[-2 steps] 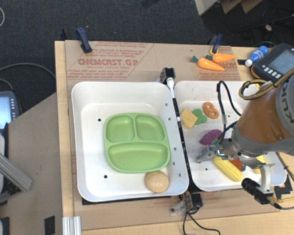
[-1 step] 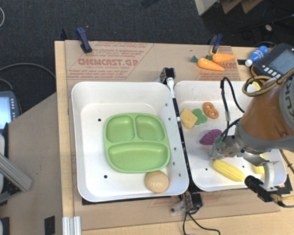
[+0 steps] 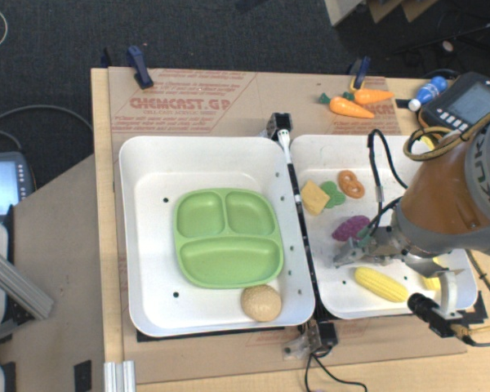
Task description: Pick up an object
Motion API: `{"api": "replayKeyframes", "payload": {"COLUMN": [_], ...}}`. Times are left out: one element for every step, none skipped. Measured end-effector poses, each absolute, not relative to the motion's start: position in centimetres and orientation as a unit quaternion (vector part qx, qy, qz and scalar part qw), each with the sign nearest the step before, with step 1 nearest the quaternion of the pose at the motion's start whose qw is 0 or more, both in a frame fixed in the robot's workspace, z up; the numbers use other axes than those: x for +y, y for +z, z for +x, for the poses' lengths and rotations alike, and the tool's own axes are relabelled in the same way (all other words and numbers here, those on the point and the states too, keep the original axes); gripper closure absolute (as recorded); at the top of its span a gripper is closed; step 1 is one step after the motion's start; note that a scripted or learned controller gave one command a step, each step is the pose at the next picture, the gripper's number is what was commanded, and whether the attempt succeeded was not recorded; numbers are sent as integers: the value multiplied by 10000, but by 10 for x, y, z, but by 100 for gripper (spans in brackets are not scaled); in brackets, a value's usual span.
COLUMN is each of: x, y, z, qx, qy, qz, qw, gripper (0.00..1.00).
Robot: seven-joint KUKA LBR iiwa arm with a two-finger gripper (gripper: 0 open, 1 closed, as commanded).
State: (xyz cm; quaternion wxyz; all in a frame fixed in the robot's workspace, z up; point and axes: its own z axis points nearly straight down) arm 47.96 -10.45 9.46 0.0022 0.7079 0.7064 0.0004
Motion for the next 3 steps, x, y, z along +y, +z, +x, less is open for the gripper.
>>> {"api": "replayKeyframes", "payload": {"x": [-96, -97, -97], "y": [84, 95, 94], "z": [530, 528, 528], "qx": [7082, 7072, 7070], "qy": [11, 6, 4], "qz": [7060, 7070, 7073], "qw": [22, 20, 15], "gripper": [0, 100, 0]}}
